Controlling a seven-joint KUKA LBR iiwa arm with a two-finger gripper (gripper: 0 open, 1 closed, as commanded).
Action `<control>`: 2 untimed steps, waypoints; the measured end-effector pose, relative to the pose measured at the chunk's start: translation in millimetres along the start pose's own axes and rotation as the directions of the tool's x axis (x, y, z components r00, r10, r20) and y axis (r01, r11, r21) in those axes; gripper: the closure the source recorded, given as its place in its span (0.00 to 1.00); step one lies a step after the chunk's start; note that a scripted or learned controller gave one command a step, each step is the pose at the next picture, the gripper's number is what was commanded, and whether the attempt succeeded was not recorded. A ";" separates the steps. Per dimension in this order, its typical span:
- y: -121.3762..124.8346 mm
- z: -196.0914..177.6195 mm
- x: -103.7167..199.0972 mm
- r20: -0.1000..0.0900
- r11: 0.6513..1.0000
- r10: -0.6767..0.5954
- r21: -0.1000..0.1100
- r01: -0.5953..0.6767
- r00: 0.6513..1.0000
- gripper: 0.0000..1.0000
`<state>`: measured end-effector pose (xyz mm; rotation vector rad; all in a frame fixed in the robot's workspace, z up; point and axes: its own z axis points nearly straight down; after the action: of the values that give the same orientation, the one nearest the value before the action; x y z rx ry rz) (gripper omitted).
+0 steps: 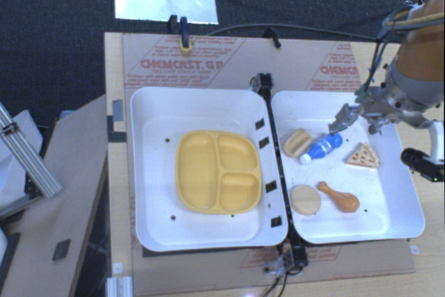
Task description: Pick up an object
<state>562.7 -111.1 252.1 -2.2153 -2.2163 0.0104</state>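
Over the right-hand shallow white bin (407, 215), the two-finger gripper (345, 119) hangs spread and empty, just at one o'clock of the blue plastic bottle (321, 148); nothing is lifted yet.

Two white bins (208, 104) sit on a pale board printed with red lettering (182, 65). A yellow divided plate (218, 171) fills the left bin. In the right bin: a blue bottle (321, 148) with a white cap, a tan bread roll (297, 142), a beige round biscuit (305, 199), an orange-brown drumstick (339, 197) and a cream pizza slice (362, 156) spotted red. The grey gripper (344, 118) hangs from an arm banded orange (423, 55).
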 end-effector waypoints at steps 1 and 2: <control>2.1 -6.6 0.3 0.001 1.000 -0.002 -0.012 0.002 1.000 0.00; 2.3 34.6 -4.1 0.001 1.000 -0.001 -0.011 0.001 1.000 0.00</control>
<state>564.6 -115.1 217.4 -2.2207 -2.2237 -0.0009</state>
